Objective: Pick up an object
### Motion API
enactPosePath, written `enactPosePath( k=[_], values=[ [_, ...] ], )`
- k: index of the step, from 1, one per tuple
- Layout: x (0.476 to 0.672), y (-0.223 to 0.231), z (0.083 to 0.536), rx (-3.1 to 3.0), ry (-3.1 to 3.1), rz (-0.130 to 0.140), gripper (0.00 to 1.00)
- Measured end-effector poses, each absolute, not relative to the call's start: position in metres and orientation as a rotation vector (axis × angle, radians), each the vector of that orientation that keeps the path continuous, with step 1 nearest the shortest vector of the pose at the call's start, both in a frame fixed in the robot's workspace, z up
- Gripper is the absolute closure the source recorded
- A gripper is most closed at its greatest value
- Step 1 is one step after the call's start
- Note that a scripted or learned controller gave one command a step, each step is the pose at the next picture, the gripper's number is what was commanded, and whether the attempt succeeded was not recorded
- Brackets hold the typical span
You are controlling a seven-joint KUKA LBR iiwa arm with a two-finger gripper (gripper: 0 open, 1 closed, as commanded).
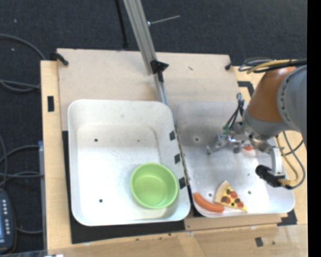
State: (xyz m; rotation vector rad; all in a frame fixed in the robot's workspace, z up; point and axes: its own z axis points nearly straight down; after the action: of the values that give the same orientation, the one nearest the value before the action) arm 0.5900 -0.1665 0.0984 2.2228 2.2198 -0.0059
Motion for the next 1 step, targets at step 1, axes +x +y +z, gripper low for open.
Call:
enactPosePath(
  k=[1],
  values=[
    [0.5920, -0.1668, 0.1122, 2.223, 2.213, 0.004, 1.00]
  ],
)
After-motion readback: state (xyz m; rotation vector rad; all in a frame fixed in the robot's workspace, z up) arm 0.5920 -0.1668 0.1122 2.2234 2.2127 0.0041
